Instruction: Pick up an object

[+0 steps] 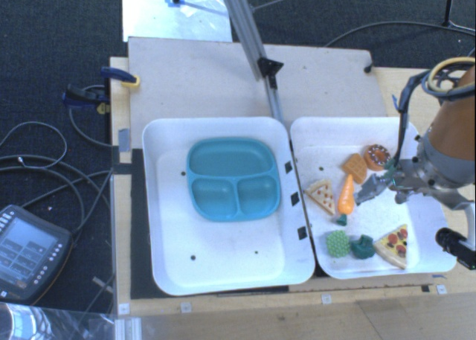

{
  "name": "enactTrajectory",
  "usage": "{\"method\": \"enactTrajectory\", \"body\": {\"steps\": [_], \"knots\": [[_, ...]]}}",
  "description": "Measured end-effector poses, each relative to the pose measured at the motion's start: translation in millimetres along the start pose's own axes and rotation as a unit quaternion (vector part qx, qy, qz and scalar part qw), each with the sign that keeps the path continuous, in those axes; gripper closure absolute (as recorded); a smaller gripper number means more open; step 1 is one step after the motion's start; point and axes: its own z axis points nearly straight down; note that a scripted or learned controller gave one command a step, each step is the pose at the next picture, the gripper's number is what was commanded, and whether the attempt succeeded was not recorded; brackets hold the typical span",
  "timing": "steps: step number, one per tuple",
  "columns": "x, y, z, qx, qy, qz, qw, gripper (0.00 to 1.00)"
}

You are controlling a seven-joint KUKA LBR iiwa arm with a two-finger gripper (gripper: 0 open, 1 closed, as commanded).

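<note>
Overhead, camera view: two white bins side by side on the bench. Left bin [167, 257] bearing a teal divided plate [233, 180]. Right bin [320, 134] holding toy foods: a carrot [346, 194], a pizza slice [322, 196] just beside it, a bread piece [356, 167], a doughnut [377, 155], a light green piece [338, 243], a dark green piece [363, 246] and a second pizza slice [394, 245]. Gripper [374, 188] reaching in from the right, low over the right bin, just beside the carrot. Fingers narrowly parted, with nothing visible between them. Contact with the carrot not discernible. Task judged barely begun: every object lying in the bin, none lifted; closing on one piece and raising it left to do.
</note>
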Motion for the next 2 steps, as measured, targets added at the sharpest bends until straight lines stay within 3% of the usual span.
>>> {"method": "enactTrajectory", "body": {"steps": [1,2], "knots": [[-0.1,0.2,-0.3,-0.001,0.0,0.001,1.0,0.0],[4.7,-0.3,61.6,0.003,0.0,0.001,1.0,0.0]]}}
